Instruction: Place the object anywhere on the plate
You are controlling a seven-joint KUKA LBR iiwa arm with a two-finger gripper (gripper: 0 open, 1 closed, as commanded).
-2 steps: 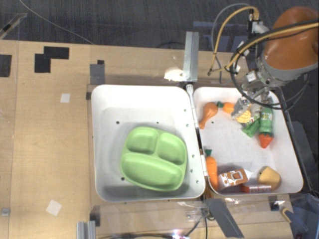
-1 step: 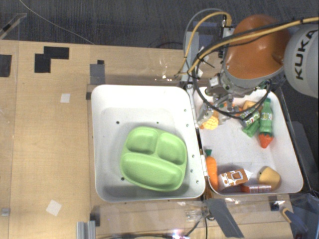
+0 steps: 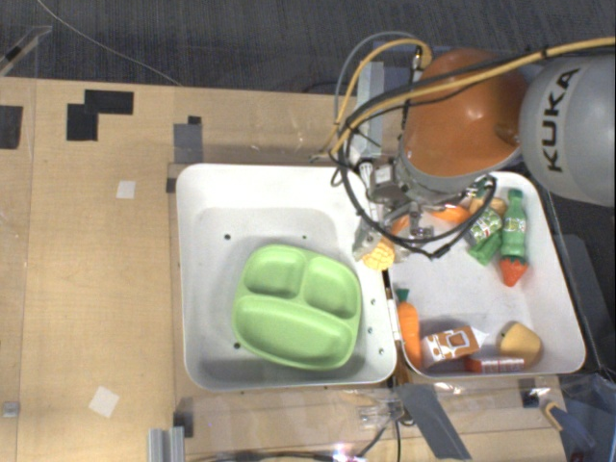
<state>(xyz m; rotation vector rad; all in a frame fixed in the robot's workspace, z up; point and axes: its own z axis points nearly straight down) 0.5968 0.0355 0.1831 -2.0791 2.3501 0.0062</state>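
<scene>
A green three-compartment plate (image 3: 298,306) is lying in the left bin (image 3: 207,258), filling its lower middle part of the frame. Just right of the plate's upper corner, at the seam between the bins, a small yellow object (image 3: 379,254) is showing beneath the gripper (image 3: 395,234); whether the gripper is grasping it cannot be told. Further right, the right bin (image 3: 558,296) is holding a carrot (image 3: 409,327), a brown bottle (image 3: 450,345), a green bottle (image 3: 514,229) and a tan piece (image 3: 520,339).
</scene>
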